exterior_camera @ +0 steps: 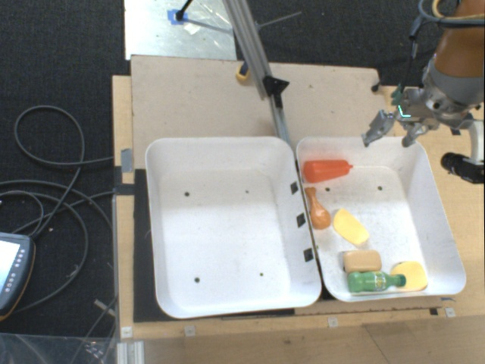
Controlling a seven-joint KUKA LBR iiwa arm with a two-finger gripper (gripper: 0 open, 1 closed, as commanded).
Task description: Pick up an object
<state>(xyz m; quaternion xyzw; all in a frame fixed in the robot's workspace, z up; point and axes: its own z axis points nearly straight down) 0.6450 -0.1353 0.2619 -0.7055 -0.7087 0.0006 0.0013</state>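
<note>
Objects for picking all lie in the right-hand bin (439,203), the one nearer the arm. At its far end an orange bottle (326,170) lies on its side with its cap pointing right. Just below it, close to the bin's left wall, sits an orange spoon (317,209) with its bowl toward the near side. Beside the spoon lies a pale yellow block (352,227), tilted. Nearer the front edge a tan block (362,261) rests just above a green bottle (376,281), which lies on its side with its cap pointing right. A yellow rounded piece (411,272) touches the green bottle's cap end.

Over the far right corner of that bin hangs the gripper (391,134) on the grey arm (453,74), its jaws spread apart with nothing between them. It sits well apart from the orange bottle, to that bottle's upper right, and is not touching any object.

Next to this bin, on the counter (189,97), is the left-hand bin (220,154). A slanted metal pole (246,29) crosses above the counter's far side. Black cables (53,165) and a handheld screen (11,268) lie on the dark floor to the left.
</note>
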